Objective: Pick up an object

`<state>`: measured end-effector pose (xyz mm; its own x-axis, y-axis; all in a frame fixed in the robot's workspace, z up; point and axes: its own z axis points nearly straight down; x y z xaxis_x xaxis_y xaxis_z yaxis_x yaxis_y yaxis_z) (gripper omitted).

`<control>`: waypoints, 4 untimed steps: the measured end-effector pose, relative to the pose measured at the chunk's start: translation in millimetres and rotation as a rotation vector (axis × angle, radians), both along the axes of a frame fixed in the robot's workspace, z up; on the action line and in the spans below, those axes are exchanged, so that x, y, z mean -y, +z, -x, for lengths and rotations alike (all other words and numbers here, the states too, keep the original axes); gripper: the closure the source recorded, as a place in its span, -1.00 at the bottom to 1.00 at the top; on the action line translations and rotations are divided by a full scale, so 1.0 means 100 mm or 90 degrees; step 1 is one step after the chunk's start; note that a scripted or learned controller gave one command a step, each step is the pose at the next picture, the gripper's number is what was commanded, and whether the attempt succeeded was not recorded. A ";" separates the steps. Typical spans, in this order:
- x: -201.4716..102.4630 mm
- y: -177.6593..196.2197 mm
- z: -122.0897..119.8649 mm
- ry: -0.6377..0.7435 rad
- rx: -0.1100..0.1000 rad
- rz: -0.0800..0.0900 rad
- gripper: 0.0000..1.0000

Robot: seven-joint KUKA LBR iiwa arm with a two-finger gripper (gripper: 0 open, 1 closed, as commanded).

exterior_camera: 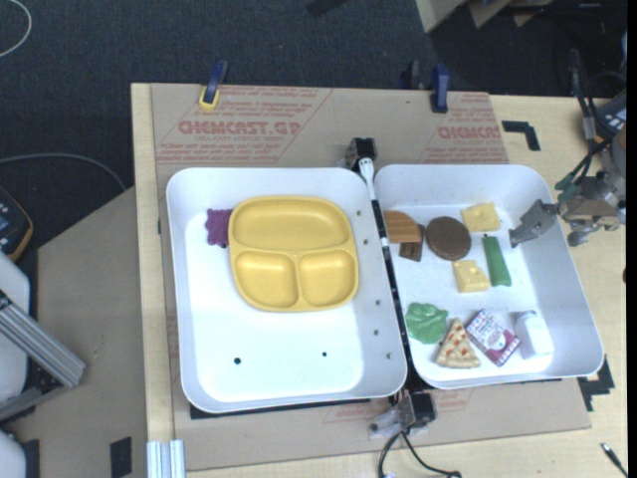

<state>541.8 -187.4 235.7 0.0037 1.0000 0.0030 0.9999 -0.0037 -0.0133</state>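
Note:
The right bin point(557, 267) holds several toy foods: a brown bread piece point(402, 227), a dark brown round cookie point(447, 237), a yellow cheese wedge point(481, 216), a green stick point(496, 262), a yellow cube point(471, 276), a green leafy piece point(427, 322), a pizza slice point(458, 346), a red and white packet point(493, 336) and a small white piece point(527, 329). My gripper point(529, 226) hangs over the right bin's upper right part, to the right of the cheese wedge and above the green stick. Nothing is seen held in it.
The left bin point(199, 297) contains a yellow compartment plate point(294, 251) with a purple item point(217, 227) at its left edge. A black divider strip point(376, 237) runs between the bins. Clamps sit at the board's far edge, and cables lie at its near edge.

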 end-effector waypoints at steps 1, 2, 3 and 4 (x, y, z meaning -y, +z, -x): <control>0.00 0.07 -0.03 0.002 0.008 0.002 -1.00; -0.10 -0.46 -0.07 0.003 0.005 0.000 -1.00; -0.19 -1.03 -0.10 0.003 0.005 0.000 -1.00; -0.20 -1.54 -0.09 0.002 0.004 0.000 -1.00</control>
<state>550.4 -167.2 81.4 0.0000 1.0000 0.0024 1.0000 0.0000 -0.0066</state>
